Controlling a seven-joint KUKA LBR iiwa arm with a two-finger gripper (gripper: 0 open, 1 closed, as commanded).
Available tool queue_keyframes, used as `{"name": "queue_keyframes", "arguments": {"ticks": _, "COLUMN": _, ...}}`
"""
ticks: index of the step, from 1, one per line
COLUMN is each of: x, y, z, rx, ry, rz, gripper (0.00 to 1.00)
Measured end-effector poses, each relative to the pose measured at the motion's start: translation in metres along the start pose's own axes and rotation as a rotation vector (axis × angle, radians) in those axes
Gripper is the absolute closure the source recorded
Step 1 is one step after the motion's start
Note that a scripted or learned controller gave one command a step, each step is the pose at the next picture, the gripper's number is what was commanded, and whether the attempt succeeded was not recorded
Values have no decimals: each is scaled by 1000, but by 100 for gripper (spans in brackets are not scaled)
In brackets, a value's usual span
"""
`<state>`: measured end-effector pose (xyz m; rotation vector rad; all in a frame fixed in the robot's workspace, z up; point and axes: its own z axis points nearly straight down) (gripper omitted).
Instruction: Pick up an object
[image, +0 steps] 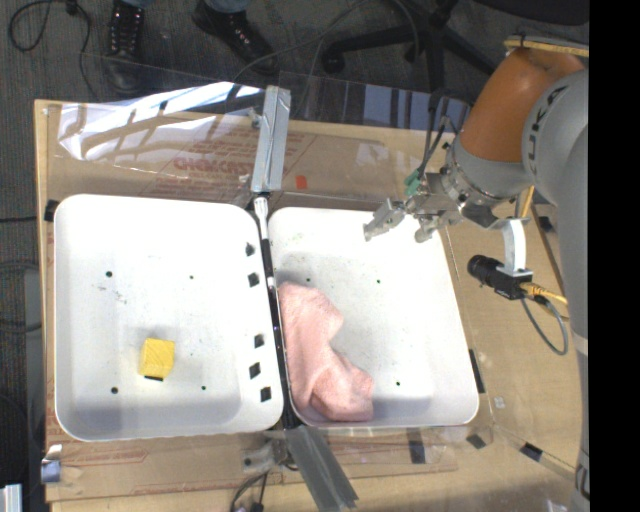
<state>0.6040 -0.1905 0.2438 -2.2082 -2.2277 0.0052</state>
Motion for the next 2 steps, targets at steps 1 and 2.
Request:
{"name": "queue_keyframes", "arguments": {"ticks": 1, "x": 2, "y": 31, "z": 152, "rx": -4, "ry": -2, "rz": -228, "gripper": 0}}
{"name": "queue_keyframes", "arguments": {"ticks": 2, "x": -19, "y": -12, "z": 152, "rx": -1, "ry": 0, "rz": -128, "gripper": 0}}
